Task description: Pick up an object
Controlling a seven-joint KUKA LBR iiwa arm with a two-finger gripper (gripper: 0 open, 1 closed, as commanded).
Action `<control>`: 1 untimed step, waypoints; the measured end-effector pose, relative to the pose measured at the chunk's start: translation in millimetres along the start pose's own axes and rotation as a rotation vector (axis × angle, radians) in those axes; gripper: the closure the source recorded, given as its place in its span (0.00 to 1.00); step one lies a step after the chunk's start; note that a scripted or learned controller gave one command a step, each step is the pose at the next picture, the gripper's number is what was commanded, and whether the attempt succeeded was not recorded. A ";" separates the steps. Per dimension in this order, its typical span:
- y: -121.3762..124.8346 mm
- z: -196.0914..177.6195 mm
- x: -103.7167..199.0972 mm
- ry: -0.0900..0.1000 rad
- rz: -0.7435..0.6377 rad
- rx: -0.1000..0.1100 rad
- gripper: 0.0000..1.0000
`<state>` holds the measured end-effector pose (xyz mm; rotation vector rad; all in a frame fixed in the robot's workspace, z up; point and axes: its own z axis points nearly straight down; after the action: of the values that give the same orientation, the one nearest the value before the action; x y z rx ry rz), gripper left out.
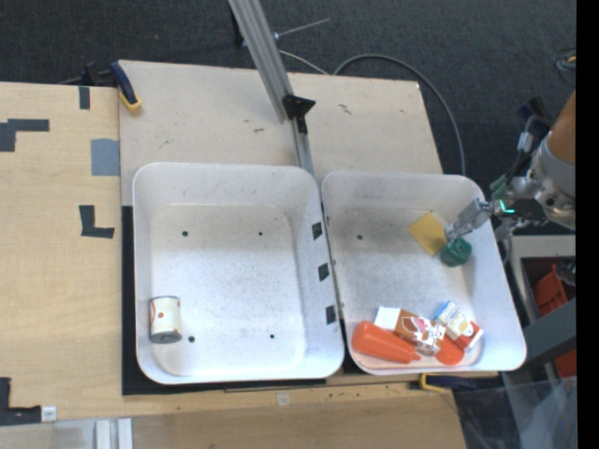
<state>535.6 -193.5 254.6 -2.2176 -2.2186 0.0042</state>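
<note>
Two shallow white bins sit side by side on the bench. The left bin [229, 181] holds a small can [165, 320] near its front left corner. In the right bin [393, 190], a yellow block [428, 233] lies beside a dark green object [457, 252], with the gripper [468, 217] just above them at the bin's right wall. An orange carrot-shaped toy [382, 343] and small cartons [440, 328] crowd the front edge.

R bin [348, 251] centre free; toy pile [416, 335] blocks front.
</note>
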 end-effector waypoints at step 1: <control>0.8 -2.2 0.0 -0.001 -0.001 -0.004 0.00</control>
<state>536.4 -193.4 256.7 -2.2191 -2.2227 0.0011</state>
